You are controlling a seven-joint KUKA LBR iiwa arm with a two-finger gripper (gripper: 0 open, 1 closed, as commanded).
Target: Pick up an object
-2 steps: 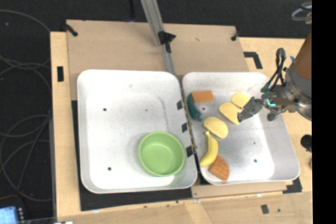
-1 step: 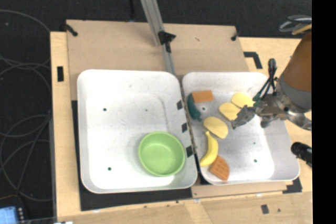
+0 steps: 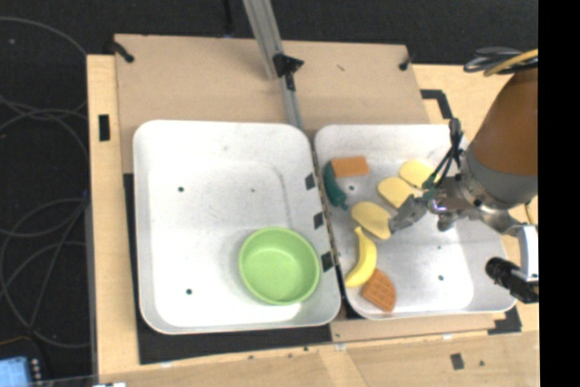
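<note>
- Left bin (image 3: 181, 159): I see one green bowl (image 3: 279, 264) sitting upright near its front right corner; the other part of the floor is bare white, lots of room to move.
- Divider between the bins: a teal item (image 3: 333, 188) lies right against it on the right bin's side, too small for me to identify.
- Right bin (image 3: 435, 285): crowded on its left half. Orange block (image 3: 350, 167) near the back, banana (image 3: 363, 259) along the left wall, waffle-like orange piece (image 3: 381, 291) just in front of the banana's tip.
- Three pale yellow pieces (image 3: 393, 190) cluster mid-bin, close together.
- Gripper (image 3: 405, 217) is low over the front yellow piece (image 3: 372, 218), at its right edge; I can't tell the finger gap or any hold.
- Right bin's front right floor is bare.
</note>
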